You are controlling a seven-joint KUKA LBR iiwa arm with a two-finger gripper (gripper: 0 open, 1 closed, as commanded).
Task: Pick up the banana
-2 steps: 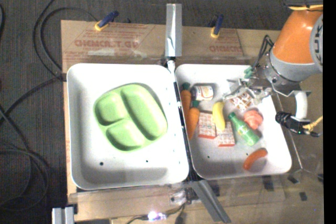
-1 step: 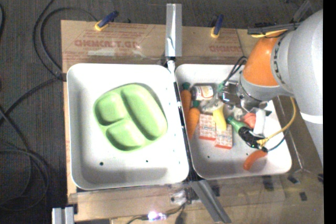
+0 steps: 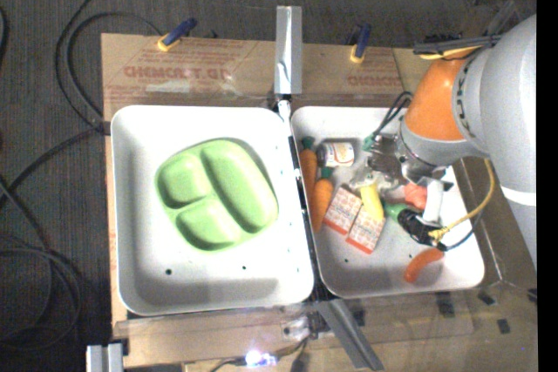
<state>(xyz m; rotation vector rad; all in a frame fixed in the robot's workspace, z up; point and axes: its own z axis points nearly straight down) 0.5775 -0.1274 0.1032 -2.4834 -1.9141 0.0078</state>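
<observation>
Now — hand over smooth yellow banana | grip cannot tell

I see my arm reaching in from the right, grey links bent downward with the orange band just above the wrist. My gripper points down and leftward, low at the wrist's end.

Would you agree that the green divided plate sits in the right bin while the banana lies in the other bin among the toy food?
Not quite: the camera view shows the green divided plate in the left bin, not the right. The banana lies in the other bin, the right one, among the toy food, just below the claw.
</observation>
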